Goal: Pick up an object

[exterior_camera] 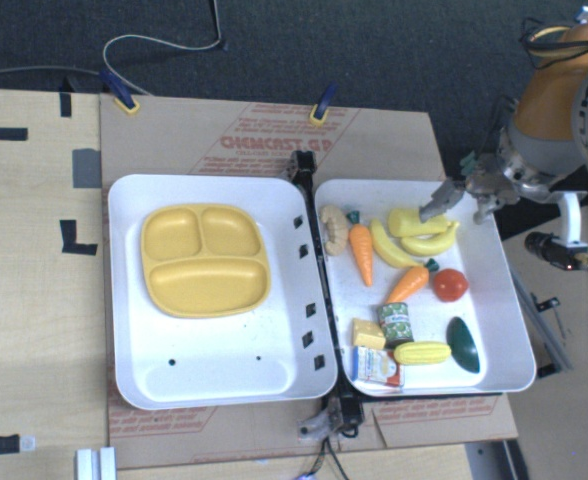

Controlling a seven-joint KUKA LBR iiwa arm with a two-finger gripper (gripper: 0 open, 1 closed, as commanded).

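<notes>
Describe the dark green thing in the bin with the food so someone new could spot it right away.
Look at the right bin, the one crowded with toy food. In its near right corner lies the dark green oval piece, just right of a small yellow corn cob and below a red tomato. It is the only solid dark green item there.

I have 1 camera, fixed high above the bench and looking down at a slant, far enough back to take in both white bins whole. The left bin (124,268) and the right bin (494,298) sit side by side near the middle of my view, on a cardboard sheet (264,143). Dark floor (374,28) fills the top, so the lens tips away from me (the far side is up). The arm (554,108) enters from the right edge.
</notes>
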